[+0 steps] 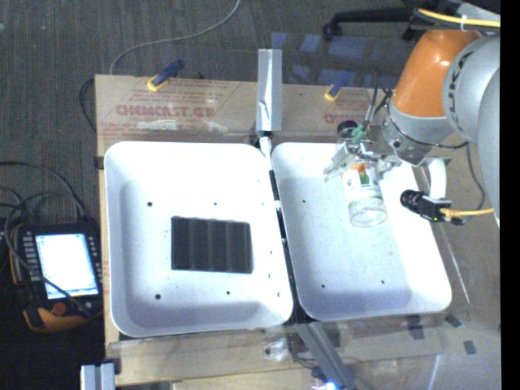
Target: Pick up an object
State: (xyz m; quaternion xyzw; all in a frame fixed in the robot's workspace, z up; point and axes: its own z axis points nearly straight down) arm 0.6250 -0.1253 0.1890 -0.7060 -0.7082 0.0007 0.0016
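Note:
A clear plastic bottle with a greenish top hangs over the back of the right bin. Its upper end sits between the fingers of my gripper, which is shut on it from above. The bottle's wide transparent end points toward the bin floor, and I cannot tell whether it touches the floor. A flat black ribbed rectangle lies in the middle of the left bin, far from the gripper.
The two bins meet at a raised rim down the middle. A metal post stands behind that seam. A black cable connector juts from the wrist over the right bin's right side. A handheld screen lies on the floor at left.

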